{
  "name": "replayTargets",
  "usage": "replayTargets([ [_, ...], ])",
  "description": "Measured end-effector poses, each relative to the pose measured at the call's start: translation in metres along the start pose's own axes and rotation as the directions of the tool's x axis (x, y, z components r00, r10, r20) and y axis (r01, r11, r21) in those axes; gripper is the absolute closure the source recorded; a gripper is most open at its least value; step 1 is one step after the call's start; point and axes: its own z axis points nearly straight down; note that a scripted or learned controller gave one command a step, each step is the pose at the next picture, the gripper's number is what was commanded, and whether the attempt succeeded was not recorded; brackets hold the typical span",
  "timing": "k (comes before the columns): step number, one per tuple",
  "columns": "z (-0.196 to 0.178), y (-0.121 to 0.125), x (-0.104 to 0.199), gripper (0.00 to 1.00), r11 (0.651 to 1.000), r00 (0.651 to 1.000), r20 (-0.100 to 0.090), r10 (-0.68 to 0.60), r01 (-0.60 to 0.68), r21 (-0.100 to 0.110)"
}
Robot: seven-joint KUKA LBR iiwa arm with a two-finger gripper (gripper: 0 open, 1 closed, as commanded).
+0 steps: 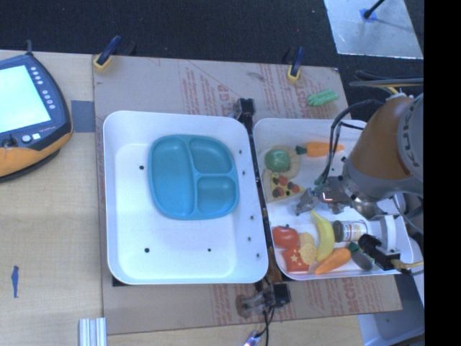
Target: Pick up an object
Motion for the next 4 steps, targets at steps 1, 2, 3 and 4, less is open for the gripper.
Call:
replayTargets([
  [1, 0.000, 0.029, 0.029, 0.00, 1.000, 1.000, 0.002, -0.004, 0.004, -0.001],
  [2, -0.001, 0.042, 0.001, 0.00, 1.000, 1.000, 0.000, 0.001, -0.001, -0.003],
  [3, -0.001, 0.071, -0.014, 0.00, 1.000, 1.000, 0.000, -0.002, 0.002, -0.003],
  [4, -0.001, 0.053, -0.041, 0.00, 1.000, 1.000, 0.000, 0.001, -0.001, -0.001],
])
